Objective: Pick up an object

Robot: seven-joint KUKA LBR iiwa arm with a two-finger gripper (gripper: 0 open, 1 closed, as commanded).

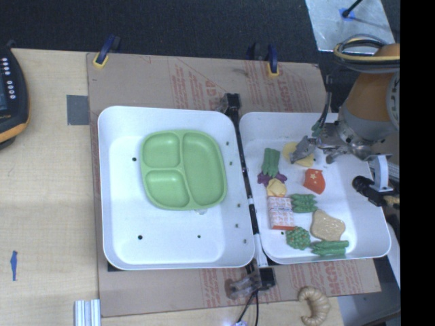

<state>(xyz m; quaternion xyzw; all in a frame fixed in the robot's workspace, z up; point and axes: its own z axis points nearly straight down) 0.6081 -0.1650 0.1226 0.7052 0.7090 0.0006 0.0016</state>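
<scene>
The arm (370, 97) came in from the right, w/ its pincer (314, 149) low over the upper part of the right bin (370, 246). Pincer fingers looked spread apart, tips at either side of a small yellow piece (301, 156); can't tell if they actually touched or gripped it, so nothing clearly held.

Right bin held the toy food. Yellow piece sat near the bin's top centre, just under the pincer. A red piece (313, 180) lay just below and to the right of it. A dark green leafy piece (270, 160) stood to the left, w/ a small purple bit (263, 178) at its lower end. Below that, a small yellow block (276, 188), then a red-and-white packet (280, 212). A green veg piece (303, 202) lay beside the packet on its right. Lower down: a broccoli-like green piece (297, 237), a tan bread-like piece (327, 226) and a long green pod (330, 248) along the bin's bottom edge.

Left bin (122, 243) carried a light green divided plate (183, 169), 3 compartments, sitting in its upper middle.

On the counter (47, 202), a tan curled item (315, 304) lay outside the bins, below the right one. A black and orange handset (10, 94) sat at the far left edge.
</scene>
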